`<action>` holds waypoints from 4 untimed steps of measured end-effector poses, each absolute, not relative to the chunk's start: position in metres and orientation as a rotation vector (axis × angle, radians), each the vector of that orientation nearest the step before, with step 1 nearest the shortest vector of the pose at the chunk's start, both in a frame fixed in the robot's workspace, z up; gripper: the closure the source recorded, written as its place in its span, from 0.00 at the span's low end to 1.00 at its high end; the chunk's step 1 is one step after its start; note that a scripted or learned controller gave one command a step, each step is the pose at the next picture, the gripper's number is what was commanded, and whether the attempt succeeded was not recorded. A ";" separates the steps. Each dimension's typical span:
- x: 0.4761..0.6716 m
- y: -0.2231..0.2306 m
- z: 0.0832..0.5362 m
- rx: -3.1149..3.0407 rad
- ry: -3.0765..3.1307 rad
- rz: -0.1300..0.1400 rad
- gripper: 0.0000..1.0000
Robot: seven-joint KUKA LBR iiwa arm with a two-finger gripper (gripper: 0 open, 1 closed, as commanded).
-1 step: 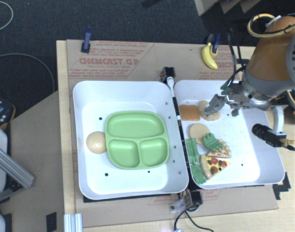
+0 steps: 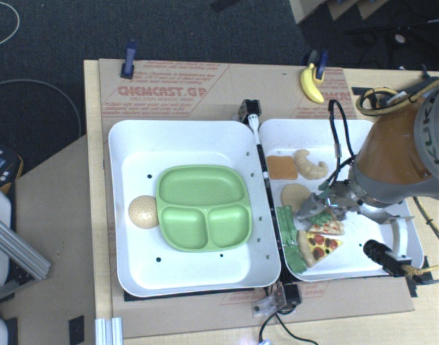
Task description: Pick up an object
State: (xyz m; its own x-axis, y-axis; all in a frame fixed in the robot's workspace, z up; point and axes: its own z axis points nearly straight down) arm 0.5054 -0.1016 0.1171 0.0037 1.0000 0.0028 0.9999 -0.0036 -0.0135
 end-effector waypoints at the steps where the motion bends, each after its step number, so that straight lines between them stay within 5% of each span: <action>1: 0.496 -0.039 0.188 -2.216 -2.231 -0.010 0.00; 2: 0.496 -0.043 0.195 -2.224 -2.223 -0.004 1.00; 3: 0.478 0.031 0.184 -2.210 -2.225 0.002 1.00; 4: 0.480 0.056 0.247 -2.219 -2.229 -0.009 1.00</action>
